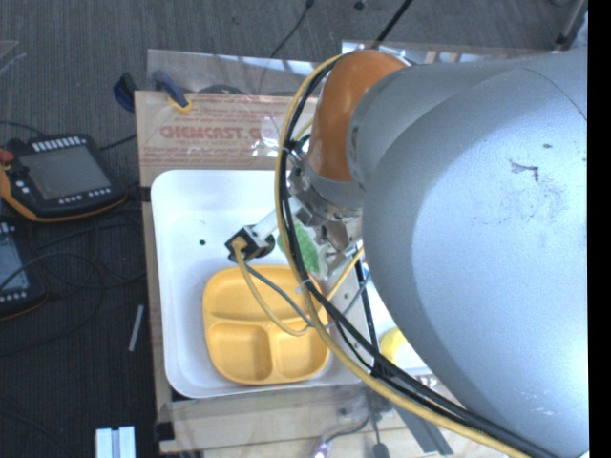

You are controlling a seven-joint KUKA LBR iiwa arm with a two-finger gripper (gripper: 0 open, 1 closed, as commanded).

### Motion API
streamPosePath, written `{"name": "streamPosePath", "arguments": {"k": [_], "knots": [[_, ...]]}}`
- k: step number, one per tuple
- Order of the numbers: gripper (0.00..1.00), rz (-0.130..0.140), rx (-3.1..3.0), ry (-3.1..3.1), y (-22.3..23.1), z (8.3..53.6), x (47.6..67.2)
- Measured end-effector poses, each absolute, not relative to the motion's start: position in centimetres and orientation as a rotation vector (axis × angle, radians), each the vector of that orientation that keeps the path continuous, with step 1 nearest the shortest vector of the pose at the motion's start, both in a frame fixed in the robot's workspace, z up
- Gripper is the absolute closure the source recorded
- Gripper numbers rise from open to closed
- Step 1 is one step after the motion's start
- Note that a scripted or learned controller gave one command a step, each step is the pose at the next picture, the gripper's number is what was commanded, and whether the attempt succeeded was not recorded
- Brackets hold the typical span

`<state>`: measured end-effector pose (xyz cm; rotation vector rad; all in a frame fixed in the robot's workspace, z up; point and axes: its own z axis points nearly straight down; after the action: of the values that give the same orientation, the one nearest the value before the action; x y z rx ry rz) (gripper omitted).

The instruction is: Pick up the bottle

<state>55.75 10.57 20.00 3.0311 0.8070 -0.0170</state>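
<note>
I read the arm (477, 237) reaching low over the left bin (177, 256), beside the yellow tray (258, 337); the green item (310, 246), possibly the bottle, sits under the wrist; the gripper's state I cannot tell.

Divided tray (263, 337) in left bin (177, 256), near front; arm (458, 208) overhanging from right.

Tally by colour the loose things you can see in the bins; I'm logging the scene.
Yellow: 2 (divided tray, small round object beside the arm)
Green: 1 (partly hidden item under the wrist, possibly the bottle)
Total: 3
</note>
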Motion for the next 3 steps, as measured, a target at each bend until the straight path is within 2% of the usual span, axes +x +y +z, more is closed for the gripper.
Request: {"name": "streamPosePath", "arguments": {"k": [1, 2, 3], "knots": [[1.0, -0.005, 2.975, 1.01, 19.2, 29.8, 56.1], [1.0, -0.004, 2.986, 0.979, 22.5, 35.2, 63.5], [1.0, -0.008, 2.66, 1.667, 20.8, 28.8, 63.5]]}}
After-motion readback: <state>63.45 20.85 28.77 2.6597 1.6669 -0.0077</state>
